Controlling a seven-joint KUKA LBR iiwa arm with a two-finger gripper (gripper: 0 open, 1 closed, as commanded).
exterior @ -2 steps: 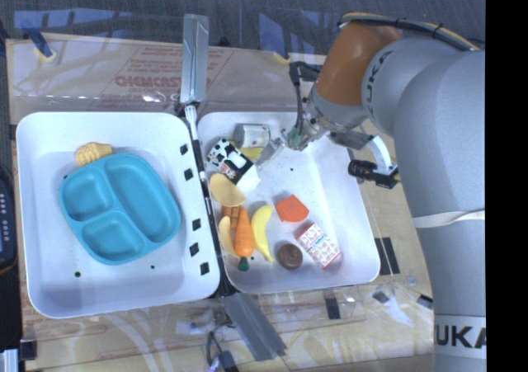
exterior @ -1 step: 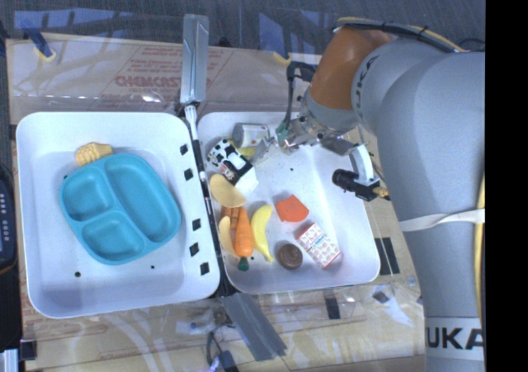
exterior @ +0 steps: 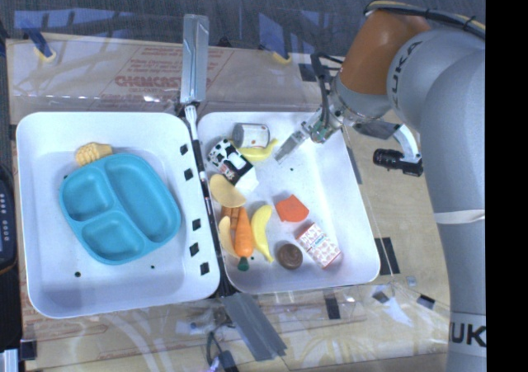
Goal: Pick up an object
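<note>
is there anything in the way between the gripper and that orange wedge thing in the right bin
Nothing visible. The gripper hangs over the upper part of the right bin, and the orange wedge lies below it in the view, with bare white floor between them. The small carton and brown disc lie beyond the wedge, not in between.

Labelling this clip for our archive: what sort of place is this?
Most likely a robotics lab bench set up for grasping trials: a grey arm reaches over two white bins, one bearing a blue tray, the other toy food such as a carrot.
</note>
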